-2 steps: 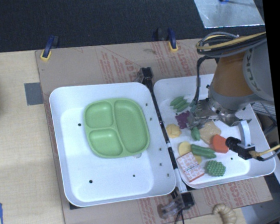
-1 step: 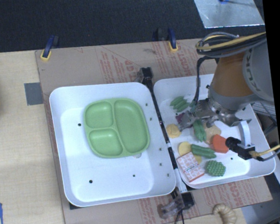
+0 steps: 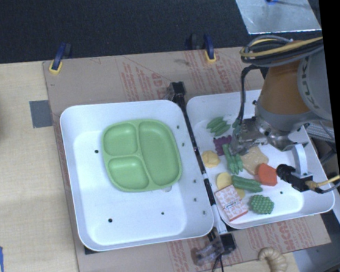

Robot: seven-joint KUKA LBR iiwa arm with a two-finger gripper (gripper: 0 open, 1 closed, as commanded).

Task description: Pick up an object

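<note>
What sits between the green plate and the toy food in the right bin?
In the camera view, the bins' touching walls separate the green plate from the toy food, with bare white bin floor either side.

Grey arm [image 3: 312,93] with a broad orange band [image 3: 281,91] above the wrist. Yellow and black cables [image 3: 269,45] loop across its top. Dark metal gripper [image 3: 239,142] below.

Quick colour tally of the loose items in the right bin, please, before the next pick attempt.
Right bin, by colour as far as the view allows:
Green: 4 (bean pod, long green piece, cucumber-like piece, bumpy green piece)
Yellow: 2
Purple: 1
Red-orange: 1
Tan: 1
White and red packet: 1
Total: 10
</note>
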